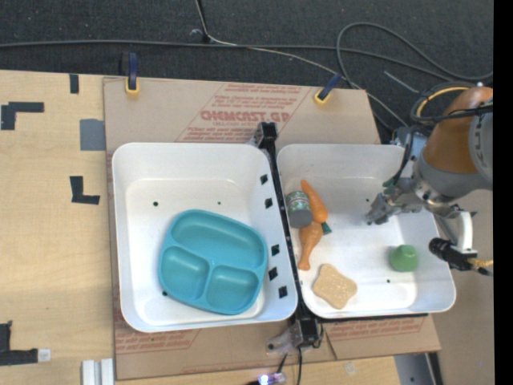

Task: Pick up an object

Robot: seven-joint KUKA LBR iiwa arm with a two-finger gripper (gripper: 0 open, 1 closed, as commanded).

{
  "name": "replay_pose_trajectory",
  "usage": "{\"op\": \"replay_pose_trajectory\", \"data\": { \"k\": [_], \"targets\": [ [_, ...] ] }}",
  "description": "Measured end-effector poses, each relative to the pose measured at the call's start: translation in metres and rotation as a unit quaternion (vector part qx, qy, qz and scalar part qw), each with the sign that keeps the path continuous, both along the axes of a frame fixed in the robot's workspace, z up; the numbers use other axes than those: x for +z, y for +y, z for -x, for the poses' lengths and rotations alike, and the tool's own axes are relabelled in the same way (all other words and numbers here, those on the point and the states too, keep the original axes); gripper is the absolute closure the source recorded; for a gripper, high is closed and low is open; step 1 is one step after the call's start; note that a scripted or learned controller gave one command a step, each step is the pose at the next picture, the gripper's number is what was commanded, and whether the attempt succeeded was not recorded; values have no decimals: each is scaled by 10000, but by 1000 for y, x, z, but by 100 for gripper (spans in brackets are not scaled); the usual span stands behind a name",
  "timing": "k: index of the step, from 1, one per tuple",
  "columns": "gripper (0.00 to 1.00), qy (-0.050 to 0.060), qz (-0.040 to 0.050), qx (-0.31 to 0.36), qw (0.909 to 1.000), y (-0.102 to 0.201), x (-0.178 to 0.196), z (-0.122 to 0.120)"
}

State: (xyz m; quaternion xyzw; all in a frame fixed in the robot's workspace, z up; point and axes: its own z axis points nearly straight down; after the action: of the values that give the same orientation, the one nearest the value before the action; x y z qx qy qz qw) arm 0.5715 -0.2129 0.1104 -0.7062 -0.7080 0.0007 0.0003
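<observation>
The right bin holds several small items. An orange carrot lies against a small grey can near the bin's left wall. Just below them lies a second orange piece with a green tip. A tan slice of bread rests near the front wall, and a small green object sits at the right. My gripper is low over the right bin's middle right, above and left of the green object and apart from every item. I see nothing in it.
The left bin carries a teal divided plate. The divider between the bins runs beside the carrot and the can. The grey arm with its orange band leans over the right bin's right wall. Cables cross the dark floor behind.
</observation>
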Motion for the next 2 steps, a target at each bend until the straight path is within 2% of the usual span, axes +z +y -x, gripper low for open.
{"op": "replay_pose_trajectory", "data": {
  "k": [2],
  "targets": [
    [100,-27,7,-5,10000,-4,94,-10]
  ]
}}
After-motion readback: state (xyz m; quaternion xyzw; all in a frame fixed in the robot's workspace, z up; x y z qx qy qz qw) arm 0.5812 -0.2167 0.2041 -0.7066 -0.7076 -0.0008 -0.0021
